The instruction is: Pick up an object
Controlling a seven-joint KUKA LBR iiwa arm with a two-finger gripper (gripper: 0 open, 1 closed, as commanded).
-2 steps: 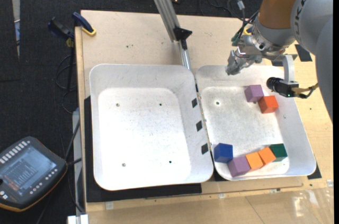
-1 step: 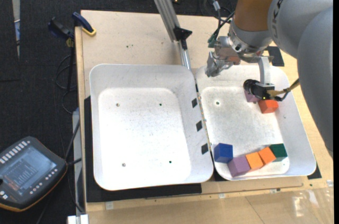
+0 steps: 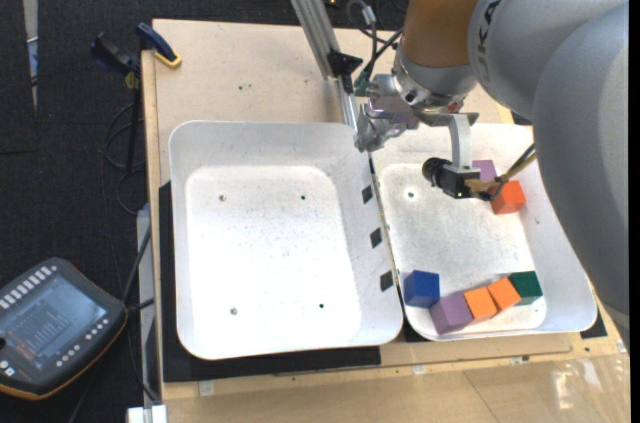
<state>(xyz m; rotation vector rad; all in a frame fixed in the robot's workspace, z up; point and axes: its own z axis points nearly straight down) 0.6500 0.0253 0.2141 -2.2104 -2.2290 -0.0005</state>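
Candidate objects all lie in the right bin (image 3: 462, 243). A far orange block (image 3: 510, 197) sits at about 2 o'clock in that bin, touching or just beside a far purple block (image 3: 484, 172) at its 11 o'clock. A row of four blocks (image 3: 470, 301) (blue, purple, orange, green) lies along the rim from 6 to 5 o'clock.

The gripper (image 3: 370, 133) stands over the divide between the two bins, at about 11 o'clock of the right bin. It is near no block, and nothing is seen held. Whether it is spread or pressed together cannot be told from this view.

Step in hand, as judged: approach – no object is yet selected or grasped. The left bin (image 3: 262, 241) holds no block.

Next move, as judged:
- Travel toward 3 o'clock for the far pair, or toward 5 o'clock for the row.
- Favour the blue block at the row's end, since it offers one free side.
- Align over the block, then descend.
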